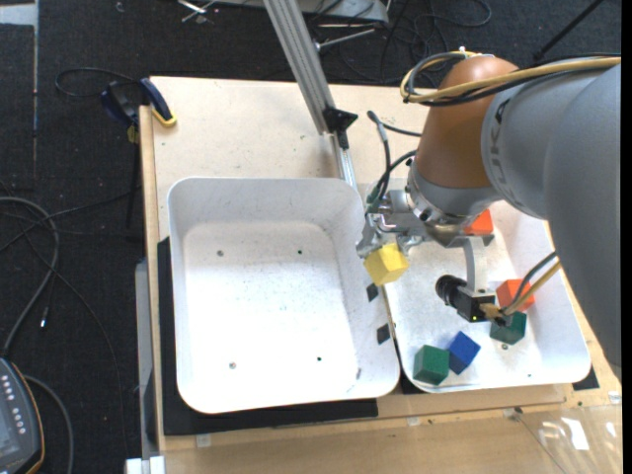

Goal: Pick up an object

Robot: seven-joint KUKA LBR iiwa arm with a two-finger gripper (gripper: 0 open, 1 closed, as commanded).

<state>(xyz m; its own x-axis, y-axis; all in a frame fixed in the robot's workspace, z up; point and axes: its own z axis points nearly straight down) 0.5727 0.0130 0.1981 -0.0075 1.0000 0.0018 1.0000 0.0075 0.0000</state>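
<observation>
My gripper (385, 248) hangs over the seam between the two bins, at the left edge of the right bin (553, 363). A yellow block (387, 265) sits between its fingers, tilted and lifted off the bin floor. The gripper is shut on it. In the right bin lie a green block (431, 363) and a blue block (463, 352) near the front. A dark green block (509, 328) and an orange block (514, 293) lie further right. Another orange block (481, 222) shows partly from behind the wrist.
The left bin (197, 215) lies beside the gripper on its left. A slanted metal rail (301, 52) runs down to the bins' far edge. A blue and yellow clamp (148, 102) rests on the bench's far left corner.
</observation>
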